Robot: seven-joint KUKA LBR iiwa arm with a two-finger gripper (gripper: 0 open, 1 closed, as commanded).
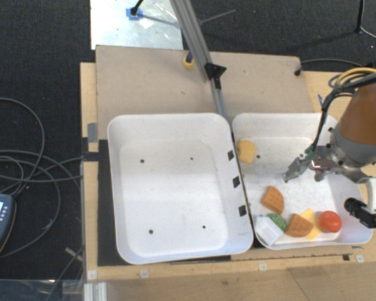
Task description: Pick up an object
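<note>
A dark carpeted floor with loose black cables surrounds a pale wooden bench point(194, 80) that carries two shallow white plastic bins side by side. The left white bin point(175, 187) is the larger in view, its floor bare apart from a few small dark holes. The right white bin point(282, 133) holds all the loose things. The grey arm with its orange band point(363, 111) reaches in from the right and hangs over the far right part of that bin. Its grey two-finger gripper point(301, 165) sits above bare white floor with the fingers spread apart and nothing between them. A yellow rounded lump point(247, 150) lies at the far left of the right bin, close to the dividing wall. Nearer, an orange waffle-patterned wedge point(273, 199) lies mid-bin, well apart from the gripper. Along the near wall sit a red ball-shaped toy point(329, 221), a second orange wedge point(299, 225) touching a yellow block point(311, 222), a small green piece point(277, 219) and a white flat piece point(267, 230)
</note>
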